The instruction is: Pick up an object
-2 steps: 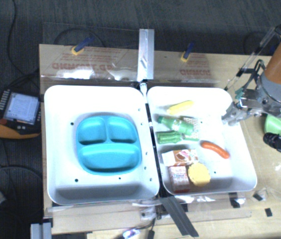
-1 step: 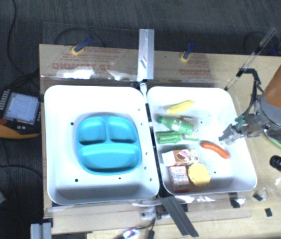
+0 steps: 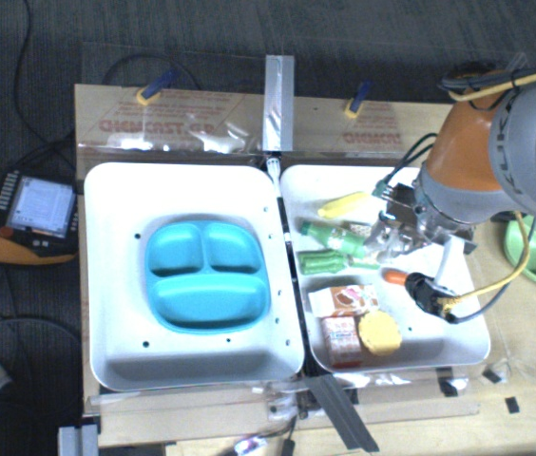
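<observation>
Camera view: wooden bench [image 3: 249,112] on dark carpet [image 3: 59,27]; claw [image 3: 389,238] state unclear, over right bin [image 3: 458,345]

bench [image 3: 525,350] with two white bins [image 3: 116,283]

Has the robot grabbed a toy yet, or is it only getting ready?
Done: the arm has reached into the right bin, and its tool is low beside the green bottle. In hand: nothing that I can see; nothing looks lifted. The yellow banana and the yellow round piece lie in the bin, and the blue tray sits in the left bin. Left: gripping one thing and raising it.
</observation>
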You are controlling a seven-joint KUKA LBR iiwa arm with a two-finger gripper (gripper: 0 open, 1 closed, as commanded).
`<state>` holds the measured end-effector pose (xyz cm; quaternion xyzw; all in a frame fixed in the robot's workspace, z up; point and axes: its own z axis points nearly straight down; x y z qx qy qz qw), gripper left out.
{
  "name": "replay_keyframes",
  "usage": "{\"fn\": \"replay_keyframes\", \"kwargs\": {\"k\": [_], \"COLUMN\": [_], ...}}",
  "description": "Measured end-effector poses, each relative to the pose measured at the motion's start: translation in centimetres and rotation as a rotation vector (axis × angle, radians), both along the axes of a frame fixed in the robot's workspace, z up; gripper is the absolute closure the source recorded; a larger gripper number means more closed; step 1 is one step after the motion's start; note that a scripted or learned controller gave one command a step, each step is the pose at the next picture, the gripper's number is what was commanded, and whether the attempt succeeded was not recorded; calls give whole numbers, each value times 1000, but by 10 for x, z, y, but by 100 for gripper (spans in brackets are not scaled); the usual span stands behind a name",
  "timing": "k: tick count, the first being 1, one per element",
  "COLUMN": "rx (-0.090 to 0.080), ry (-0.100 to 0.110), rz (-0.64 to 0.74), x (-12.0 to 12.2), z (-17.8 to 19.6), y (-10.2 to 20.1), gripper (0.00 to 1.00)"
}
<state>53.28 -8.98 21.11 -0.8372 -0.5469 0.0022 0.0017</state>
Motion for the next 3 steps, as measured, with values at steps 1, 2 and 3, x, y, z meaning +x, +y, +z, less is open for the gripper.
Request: {"fn": "replay_keyframes", "kwargs": {"k": [1, 2, 3], "rx": [-1, 1, -1], "ry": [-2, -1, -2], "rz": [264, 42, 311], "x": [-31, -6, -41], "z": [23, 11, 44], "y": [-62, -29, -55], "gripper": [100, 100, 100]}}
